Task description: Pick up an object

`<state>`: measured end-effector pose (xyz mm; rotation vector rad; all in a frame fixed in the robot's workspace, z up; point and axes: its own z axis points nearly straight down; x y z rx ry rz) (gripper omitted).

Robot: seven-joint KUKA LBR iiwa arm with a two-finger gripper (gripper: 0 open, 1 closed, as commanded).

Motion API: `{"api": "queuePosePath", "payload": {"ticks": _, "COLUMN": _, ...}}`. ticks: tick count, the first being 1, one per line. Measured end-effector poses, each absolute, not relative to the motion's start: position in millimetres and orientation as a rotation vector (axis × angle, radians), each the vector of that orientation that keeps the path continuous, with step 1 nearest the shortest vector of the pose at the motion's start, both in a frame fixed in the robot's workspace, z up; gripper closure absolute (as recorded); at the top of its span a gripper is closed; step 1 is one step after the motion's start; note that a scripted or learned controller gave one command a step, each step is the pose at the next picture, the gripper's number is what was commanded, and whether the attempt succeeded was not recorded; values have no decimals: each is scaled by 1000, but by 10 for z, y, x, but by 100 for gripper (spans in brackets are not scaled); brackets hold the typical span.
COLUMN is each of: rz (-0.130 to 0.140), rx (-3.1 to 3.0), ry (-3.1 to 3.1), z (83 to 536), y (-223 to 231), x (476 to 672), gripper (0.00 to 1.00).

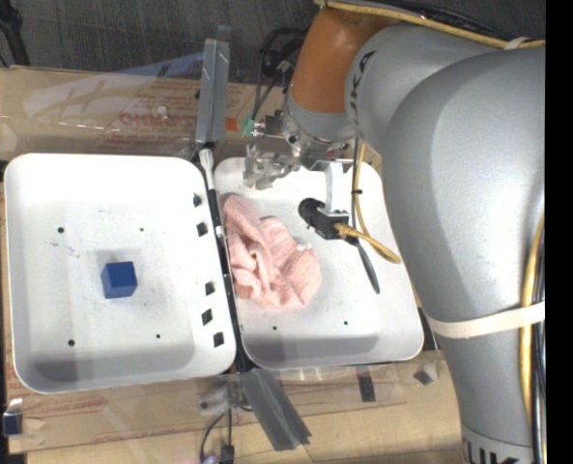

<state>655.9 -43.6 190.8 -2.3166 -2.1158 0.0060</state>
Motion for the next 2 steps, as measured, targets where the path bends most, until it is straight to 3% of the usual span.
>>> {"api": "queuePosePath", "payload": {"ticks": 1, "rz": 2, "rx": -2161, "ry": -2280, "z": 2486, "y": -300, "x": 6566, "gripper": 100}}
{"api": "queuePosePath", "payload": {"ticks": 2, "rz": 3, "rx": -2065, "ry": -2365, "z": 2485, "y": -323, "x": 6564, "gripper": 100}}
